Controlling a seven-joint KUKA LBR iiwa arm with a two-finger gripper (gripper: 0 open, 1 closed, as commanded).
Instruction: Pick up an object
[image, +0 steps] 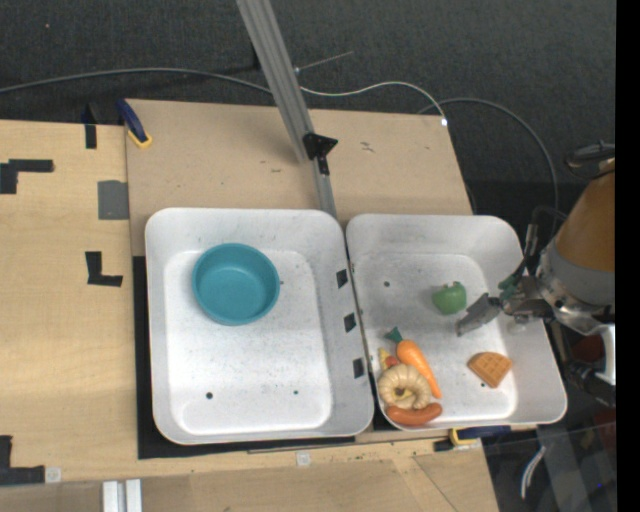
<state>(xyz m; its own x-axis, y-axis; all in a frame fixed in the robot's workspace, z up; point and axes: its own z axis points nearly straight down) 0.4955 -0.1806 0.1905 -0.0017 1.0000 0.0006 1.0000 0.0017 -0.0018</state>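
Observation:
The right bin (420, 240) holds a small green fruit (450, 296), an orange carrot (418, 364) with a green top, an orange waffle-like piece (490, 368), a beige coiled pastry (402, 384) and a red sausage (413, 414). My gripper (487, 307) hangs over the right side of this bin, just right of the green fruit and above the waffle piece. It points left and down. Nothing is seen held in it. The grey arm with its orange band (590, 225) comes in from the right edge.
The left bin (180, 370) holds a teal bowl (236, 283) in its upper left part. A grey metal pole (285, 85) slants down to the bins' shared top edge. Cables lie on the dark floor behind the bench.

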